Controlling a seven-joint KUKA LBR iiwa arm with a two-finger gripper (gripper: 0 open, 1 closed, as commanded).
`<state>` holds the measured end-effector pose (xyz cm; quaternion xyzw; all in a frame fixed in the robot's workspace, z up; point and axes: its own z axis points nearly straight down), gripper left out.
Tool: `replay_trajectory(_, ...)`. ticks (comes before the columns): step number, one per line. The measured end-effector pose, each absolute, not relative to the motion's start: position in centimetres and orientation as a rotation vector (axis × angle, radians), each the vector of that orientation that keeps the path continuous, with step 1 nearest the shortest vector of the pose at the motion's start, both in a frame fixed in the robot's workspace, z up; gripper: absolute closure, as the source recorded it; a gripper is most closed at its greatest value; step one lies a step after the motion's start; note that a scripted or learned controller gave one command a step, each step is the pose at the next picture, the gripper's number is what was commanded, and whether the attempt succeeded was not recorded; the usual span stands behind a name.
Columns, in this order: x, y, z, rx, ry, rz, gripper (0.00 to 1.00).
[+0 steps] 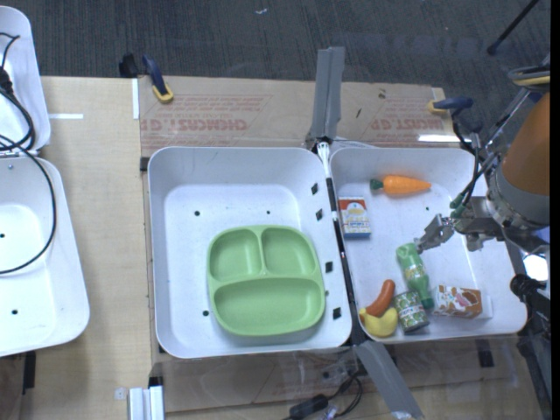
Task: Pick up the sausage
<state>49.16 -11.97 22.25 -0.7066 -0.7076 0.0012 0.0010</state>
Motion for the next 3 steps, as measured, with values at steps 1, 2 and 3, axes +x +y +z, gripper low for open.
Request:
replay_trajectory(1,49.8,-9.9,11.3,-2.066,-2.362,0.004,0.0)
replay_trajectory(2,47.8,-0.7,19.1,-2.072,-2.36,0.003,0.0)
replay_trajectory(3,47.7,-6.1,19.1,-2.0,-2.422,0.002,0.0)
